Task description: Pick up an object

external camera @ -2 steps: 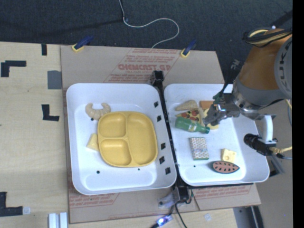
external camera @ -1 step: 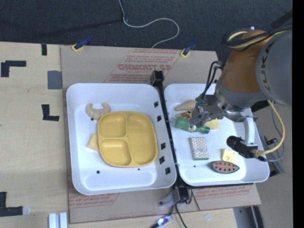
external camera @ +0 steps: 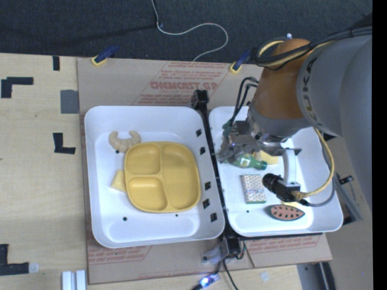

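Two white bins [external camera: 97,162] side by side; gripper [external camera: 237,151] low over green bottle [external camera: 250,161] in right bin [external camera: 326,222], finger state impossible to tell.

Left bin [external camera: 97,162] holds a divided plate [external camera: 162,177], a croissant [external camera: 124,140] just beyond it; right bin [external camera: 326,222] holds a sponge [external camera: 254,187] and bottle [external camera: 249,161].

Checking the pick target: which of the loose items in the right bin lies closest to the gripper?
The green bottle-like item, right under the gripper. The patterned rectangular pad and the brown oval piece lie farther toward the near edge.
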You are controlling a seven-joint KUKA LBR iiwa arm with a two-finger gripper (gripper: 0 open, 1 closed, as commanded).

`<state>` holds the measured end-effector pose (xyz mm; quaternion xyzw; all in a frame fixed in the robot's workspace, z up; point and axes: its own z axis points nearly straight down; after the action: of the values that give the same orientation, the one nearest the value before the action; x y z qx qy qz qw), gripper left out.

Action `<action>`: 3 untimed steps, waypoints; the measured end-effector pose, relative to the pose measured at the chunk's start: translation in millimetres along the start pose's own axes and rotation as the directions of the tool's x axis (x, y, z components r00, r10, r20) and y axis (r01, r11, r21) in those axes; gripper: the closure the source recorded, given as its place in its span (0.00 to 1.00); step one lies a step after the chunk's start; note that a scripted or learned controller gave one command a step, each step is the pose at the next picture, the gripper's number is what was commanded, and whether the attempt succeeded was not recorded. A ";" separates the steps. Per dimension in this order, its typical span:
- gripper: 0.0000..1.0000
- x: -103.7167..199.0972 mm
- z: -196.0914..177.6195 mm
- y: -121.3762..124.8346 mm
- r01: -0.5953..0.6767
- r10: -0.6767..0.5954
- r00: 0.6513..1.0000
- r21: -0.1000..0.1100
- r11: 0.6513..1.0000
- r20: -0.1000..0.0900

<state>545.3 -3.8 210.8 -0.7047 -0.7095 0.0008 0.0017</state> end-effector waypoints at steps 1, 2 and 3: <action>1.00 50.8 -16.8 8.2 0.001 -0.001 1.000 -0.003 1.000 -0.001; 1.00 81.7 -15.3 22.6 -0.002 0.002 1.000 -0.002 1.000 0.001; 1.00 87.2 -3.3 14.8 -0.005 0.005 1.000 0.000 1.000 0.003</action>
<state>559.5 83.5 214.2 -0.7065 -0.7077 0.0019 0.0008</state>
